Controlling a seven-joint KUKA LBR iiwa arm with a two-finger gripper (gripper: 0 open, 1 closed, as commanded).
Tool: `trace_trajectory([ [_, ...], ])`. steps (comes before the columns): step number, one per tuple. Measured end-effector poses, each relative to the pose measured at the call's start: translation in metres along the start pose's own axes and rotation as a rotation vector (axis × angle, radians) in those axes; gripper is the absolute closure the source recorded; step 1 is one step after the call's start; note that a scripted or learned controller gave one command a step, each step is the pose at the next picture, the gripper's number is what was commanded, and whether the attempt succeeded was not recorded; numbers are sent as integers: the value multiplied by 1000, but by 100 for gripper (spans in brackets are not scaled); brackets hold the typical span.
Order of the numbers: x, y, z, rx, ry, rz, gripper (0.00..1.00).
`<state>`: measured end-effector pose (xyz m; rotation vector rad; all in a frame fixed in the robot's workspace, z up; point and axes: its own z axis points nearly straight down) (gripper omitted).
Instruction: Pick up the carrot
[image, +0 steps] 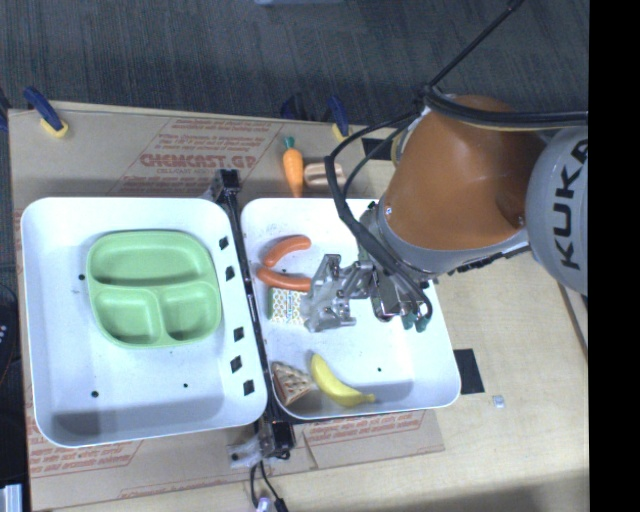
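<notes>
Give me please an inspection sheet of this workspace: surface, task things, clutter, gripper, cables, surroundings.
Surface: cardboard-covered bench bearing a left bin and a right bin, both white.
Job's things: carrot lies outside the bins, on the cardboard behind the right bin, untouched.
Clutter: green divided tray in the left bin; in the right bin, a sausage, an orange piece, a patterned card, a sandwich slice and a banana.
Grippers: gripper is low over the right bin's middle, apart from the carrot; finger state unclear.
Cables: black cables loop by the wrist.
Surroundings: blue clamps at the cardboard's far edge; dark floor.
</notes>
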<state>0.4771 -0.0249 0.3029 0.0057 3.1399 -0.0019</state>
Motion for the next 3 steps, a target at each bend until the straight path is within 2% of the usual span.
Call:
trace_trajectory([
  [1, -1, 0, -11, 1, -1, -3, 100],
  [2, 2, 37, 112, -1, 5, -15, 100],
  [3, -15, 110, 111, -1, 1, -425, 100],
])
